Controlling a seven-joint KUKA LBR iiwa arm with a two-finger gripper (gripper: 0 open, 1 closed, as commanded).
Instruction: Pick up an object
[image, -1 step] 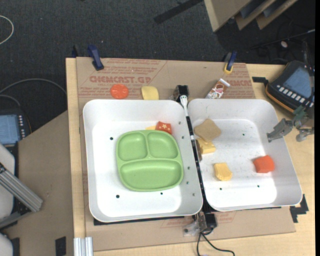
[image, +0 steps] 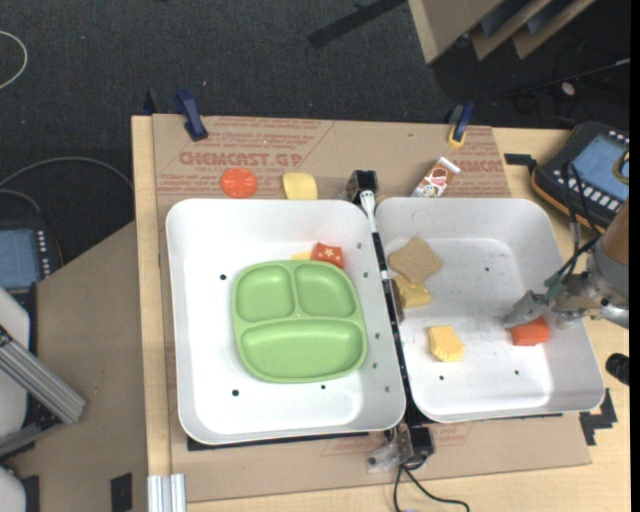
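In the camera view the claw (image: 527, 312), fingers unreadable so I cannot tell its state, hangs at the right bin's (image: 470, 405) three o'clock, touching an orange block (image: 531, 333) that looks small, light, stiff: pinch its flat sides.

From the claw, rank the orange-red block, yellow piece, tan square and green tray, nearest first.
Measured from the claw in the right bin:
1. Orange-red block, right beside it.
2. Yellow piece, mid-bin.
3. Tan square, near the divider.
4. Green tray, left bin.
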